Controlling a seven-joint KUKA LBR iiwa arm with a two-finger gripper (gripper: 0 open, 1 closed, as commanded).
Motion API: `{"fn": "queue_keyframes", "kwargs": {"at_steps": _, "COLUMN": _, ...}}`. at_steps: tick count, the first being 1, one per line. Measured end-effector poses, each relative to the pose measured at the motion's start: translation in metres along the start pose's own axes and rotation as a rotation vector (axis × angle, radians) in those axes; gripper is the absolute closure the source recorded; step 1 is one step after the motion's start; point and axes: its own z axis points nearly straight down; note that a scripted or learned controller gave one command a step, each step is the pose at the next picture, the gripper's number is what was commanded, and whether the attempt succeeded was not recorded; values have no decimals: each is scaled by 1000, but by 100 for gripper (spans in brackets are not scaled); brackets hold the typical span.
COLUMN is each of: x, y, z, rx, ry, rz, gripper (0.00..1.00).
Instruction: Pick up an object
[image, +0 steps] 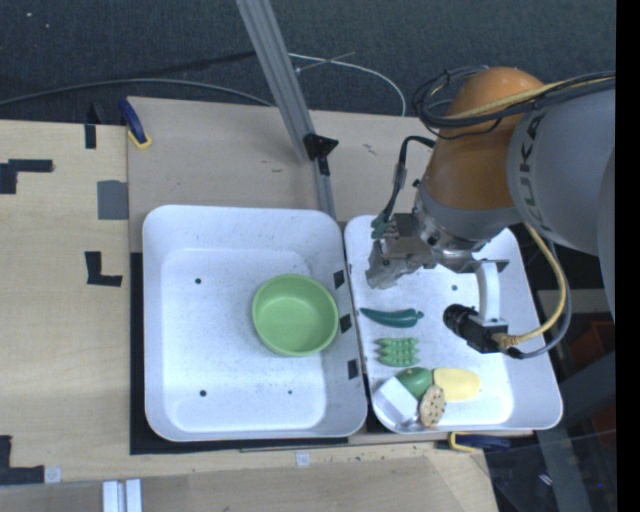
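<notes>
Pale wood tabletop (60, 300) runs under both white bins, with dark tape marks on its left part and a dark floor beyond its far edge. A grey pole (285, 90) slants down from the top to the far rim where the bins meet. My arm (500, 150) comes in from the right, its orange band bulging above the wrist, and my tool (385, 268) hangs over the far left part of the right bin (535, 400); whether it is open or closed I cannot tell from this angle, and nothing shows in its grip. Just nearer the camera than the tool lies a dark green pepper (392, 316), and just beyond that toward the near rim a green pea pod (397, 350). At the bin's near end sits a cluster: a green piece (413, 380), a yellow lemon-like piece (457, 383), a speckled cookie (432, 405) and a white block (395, 405), all touching or nearly so. A black fitting (470, 328) with a yellow cable hangs from my wrist over the bin's middle. The left bin (190, 250) holds a green bowl (294, 315), upright, right of its centre.
</notes>
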Motion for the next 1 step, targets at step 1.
{"fn": "queue_keyframes", "kwargs": {"at_steps": 1, "x": 60, "y": -18, "z": 11, "rx": 2, "ry": 0, "rz": -2, "gripper": 100}}
